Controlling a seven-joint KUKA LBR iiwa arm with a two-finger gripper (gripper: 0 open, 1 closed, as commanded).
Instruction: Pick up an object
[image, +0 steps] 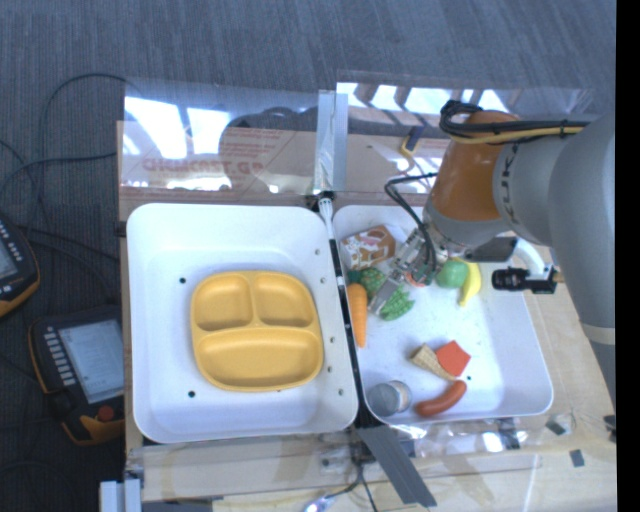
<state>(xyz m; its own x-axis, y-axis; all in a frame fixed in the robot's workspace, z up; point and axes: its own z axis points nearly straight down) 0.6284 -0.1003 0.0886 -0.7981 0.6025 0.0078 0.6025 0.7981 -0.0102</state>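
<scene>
My gripper (408, 268) is low in the right bin (512, 350), near its back left part. It hangs just above a green leafy toy (394, 304) and beside a small green vegetable (371, 279). An orange carrot (356, 311) lies along the bin's left wall. A brown and red packet (368, 245) sits behind the gripper. To its right lie a green round fruit (453, 273) and a yellow banana (470, 286). Nothing can be seen held in the gripper.
Toward the front of the right bin lie a red block (455, 356) on a tan wedge (428, 360), a red sausage (440, 400) and a metal can (388, 398). The left bin (150, 300) holds a yellow divided plate (258, 328).
</scene>
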